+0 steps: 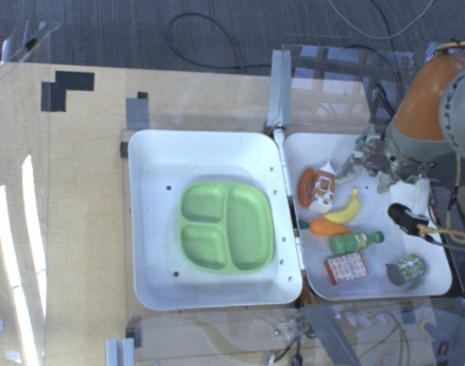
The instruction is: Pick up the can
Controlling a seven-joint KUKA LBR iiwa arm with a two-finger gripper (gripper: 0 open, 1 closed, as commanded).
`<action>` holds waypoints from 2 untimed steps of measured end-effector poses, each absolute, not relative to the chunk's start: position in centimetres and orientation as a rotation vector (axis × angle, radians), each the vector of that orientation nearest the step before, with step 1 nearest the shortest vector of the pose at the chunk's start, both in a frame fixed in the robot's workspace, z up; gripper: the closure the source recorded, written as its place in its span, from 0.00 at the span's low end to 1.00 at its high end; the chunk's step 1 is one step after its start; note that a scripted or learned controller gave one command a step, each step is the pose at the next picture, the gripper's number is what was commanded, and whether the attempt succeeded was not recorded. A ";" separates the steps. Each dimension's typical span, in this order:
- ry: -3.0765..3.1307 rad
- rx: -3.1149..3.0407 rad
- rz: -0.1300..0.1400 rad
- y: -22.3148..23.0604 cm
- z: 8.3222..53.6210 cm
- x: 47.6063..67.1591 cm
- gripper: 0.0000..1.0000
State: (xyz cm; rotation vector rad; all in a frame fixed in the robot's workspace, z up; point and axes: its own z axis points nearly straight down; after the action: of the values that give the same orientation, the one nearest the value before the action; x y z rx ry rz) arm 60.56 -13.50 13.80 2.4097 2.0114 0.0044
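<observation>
Two bins — left bin (145,204) holds green tray (225,227), right bin (324,145) the can (405,269).

Both bins are white: left bin (152,174), right bin (312,155).
Plate (226,226): pale lime green, plain, no print.
Packet (316,187): orange-red and white.
Banana (345,209): yellow.
Carrot (328,227): orange.
Bottle (354,242): bright green, darker at the cap end.
Box (346,268): red with a pale grid-like print.
Can (406,269): silvery grey, green label.
Arm (457,113): grey, with an orange band (429,97).
Bench (57,204): pale wood tone, with black blocks (65,86) marked on it.
Floor (103,14): dark blue-grey, finely ribbed.
</observation>
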 end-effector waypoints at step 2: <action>2.007 2.400 0.025 -12.7 10.2 58.1 1.00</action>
State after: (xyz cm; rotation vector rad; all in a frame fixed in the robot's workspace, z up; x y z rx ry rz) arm 58.07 -12.74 10.24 2.4004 2.0074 0.0254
